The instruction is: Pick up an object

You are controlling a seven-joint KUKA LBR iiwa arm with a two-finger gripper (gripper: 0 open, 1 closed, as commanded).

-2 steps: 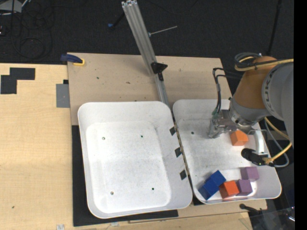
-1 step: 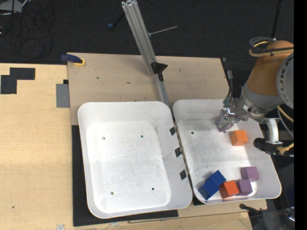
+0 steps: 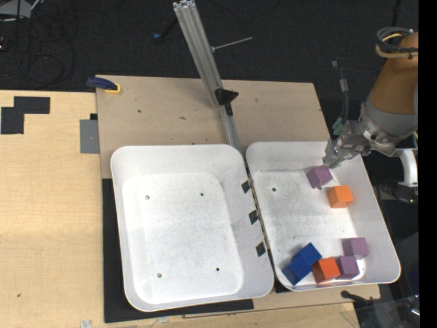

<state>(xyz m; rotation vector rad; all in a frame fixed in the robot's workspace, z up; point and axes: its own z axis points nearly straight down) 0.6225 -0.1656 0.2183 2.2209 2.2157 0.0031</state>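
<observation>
Hovering at the far right corner of the right bin (image 3: pixel 382 251), the gripper (image 3: pixel 336 154) hangs just above a purple cube (image 3: pixel 318 177), though whether it is parted or clamped I cannot tell from this slant. That cube is small, matte and near-square with no clear long axis, sitting turned a little against the bin walls, an orange cube (image 3: pixel 340 196) just beside it. Blue (image 3: pixel 302 263), orange and purple blocks bunch at the near edge, and the left bin (image 3: pixel 136 162) lies on a tan bench (image 3: pixel 164 115).

Gripper (image 3: pixel 332 157) just above purple cube (image 3: pixel 318 177) — right bin (image 3: pixel 287 157).
</observation>
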